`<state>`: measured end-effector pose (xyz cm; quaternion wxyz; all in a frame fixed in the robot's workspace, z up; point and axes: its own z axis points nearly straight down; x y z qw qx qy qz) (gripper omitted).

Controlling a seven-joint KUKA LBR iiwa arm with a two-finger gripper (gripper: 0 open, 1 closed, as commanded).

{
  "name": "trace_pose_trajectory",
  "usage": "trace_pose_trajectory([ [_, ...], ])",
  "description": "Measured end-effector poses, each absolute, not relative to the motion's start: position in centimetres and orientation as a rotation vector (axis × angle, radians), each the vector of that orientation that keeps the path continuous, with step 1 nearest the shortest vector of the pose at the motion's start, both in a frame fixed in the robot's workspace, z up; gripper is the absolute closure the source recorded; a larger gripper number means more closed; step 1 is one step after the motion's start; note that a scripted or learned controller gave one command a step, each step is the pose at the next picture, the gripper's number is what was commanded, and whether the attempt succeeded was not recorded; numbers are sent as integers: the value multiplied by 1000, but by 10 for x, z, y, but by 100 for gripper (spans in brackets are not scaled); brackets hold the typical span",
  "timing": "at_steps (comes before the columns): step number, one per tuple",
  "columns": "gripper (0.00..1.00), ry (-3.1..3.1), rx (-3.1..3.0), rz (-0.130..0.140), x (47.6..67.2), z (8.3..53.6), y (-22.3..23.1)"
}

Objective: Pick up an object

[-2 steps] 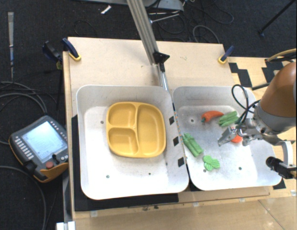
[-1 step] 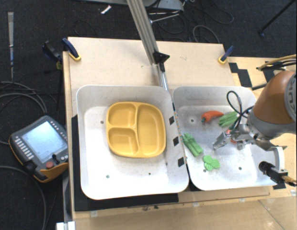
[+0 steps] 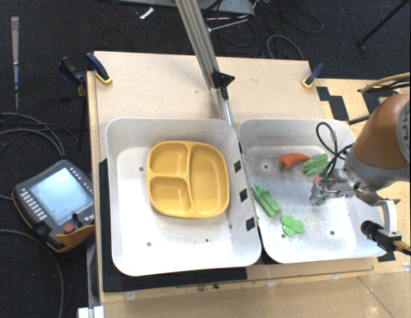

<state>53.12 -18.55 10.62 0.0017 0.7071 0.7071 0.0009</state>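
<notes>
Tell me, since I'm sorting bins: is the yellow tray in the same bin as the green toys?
No, the yellow tray lies in the left bin, the green toys in the right bin.

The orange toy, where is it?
The orange toy lies in the right bin, near its far side, just left of a green piece and up-left of the gripper.

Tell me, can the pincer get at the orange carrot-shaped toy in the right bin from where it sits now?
Probably yes. The pincer hangs low in the right white bin, and the orange carrot-shaped toy lies close by, uncovered; a green toy beside it may crowd the grasp.
</notes>
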Motion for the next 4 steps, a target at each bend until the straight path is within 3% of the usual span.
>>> trace_pose_trajectory([
  [3, 100, 2221, 2211, 5, 538, 276, -183],
  [4, 100, 2230, 2214, 0, 554, 260, -134],
])
